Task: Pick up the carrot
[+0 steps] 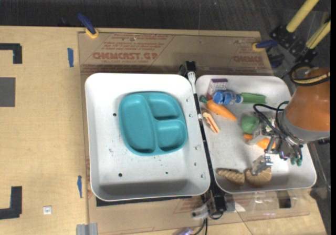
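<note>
The tapered, smooth orange plastic carrot [221, 110] lies in the glossy white right-hand bin [302, 179], apart from the metal pincer [264, 162], whose opening I cannot tell.

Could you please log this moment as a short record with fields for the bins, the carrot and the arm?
left bin: holds a teal divided plate
right bin: holds the carrot among mixed toy food
carrot: lying flat near the bin's upper left, not held
gripper: low over the right bin's lower right, apart from the carrot
arm: orange band at the right edge
</note>
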Available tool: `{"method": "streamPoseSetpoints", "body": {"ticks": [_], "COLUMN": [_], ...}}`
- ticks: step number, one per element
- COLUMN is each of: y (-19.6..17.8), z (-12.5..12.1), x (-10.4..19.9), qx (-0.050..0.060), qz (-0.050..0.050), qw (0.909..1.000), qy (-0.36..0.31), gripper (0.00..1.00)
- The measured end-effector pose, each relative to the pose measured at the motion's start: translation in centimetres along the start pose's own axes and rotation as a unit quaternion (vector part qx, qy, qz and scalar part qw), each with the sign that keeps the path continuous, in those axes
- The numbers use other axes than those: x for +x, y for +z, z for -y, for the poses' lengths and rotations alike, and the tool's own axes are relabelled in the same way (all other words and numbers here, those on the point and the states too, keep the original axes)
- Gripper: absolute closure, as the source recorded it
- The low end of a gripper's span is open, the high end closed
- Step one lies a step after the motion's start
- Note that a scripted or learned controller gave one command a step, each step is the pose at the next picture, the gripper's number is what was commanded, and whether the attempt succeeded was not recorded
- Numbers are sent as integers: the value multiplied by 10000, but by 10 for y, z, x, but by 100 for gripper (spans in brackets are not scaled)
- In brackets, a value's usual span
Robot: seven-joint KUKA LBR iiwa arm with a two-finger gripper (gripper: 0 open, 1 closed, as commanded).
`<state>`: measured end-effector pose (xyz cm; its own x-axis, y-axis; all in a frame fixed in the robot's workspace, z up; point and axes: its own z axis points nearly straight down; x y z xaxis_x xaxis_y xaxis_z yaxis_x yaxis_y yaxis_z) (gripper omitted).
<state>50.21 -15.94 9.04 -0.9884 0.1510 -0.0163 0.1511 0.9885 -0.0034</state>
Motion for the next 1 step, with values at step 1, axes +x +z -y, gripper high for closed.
{"method": "streamPoseSetpoints", "body": {"ticks": [1], "y": [-13], "z": [-2], "x": [-4], "qx": [-2], "qz": [62], "qw": [10000], "qy": [-10], "gripper": [100]}}
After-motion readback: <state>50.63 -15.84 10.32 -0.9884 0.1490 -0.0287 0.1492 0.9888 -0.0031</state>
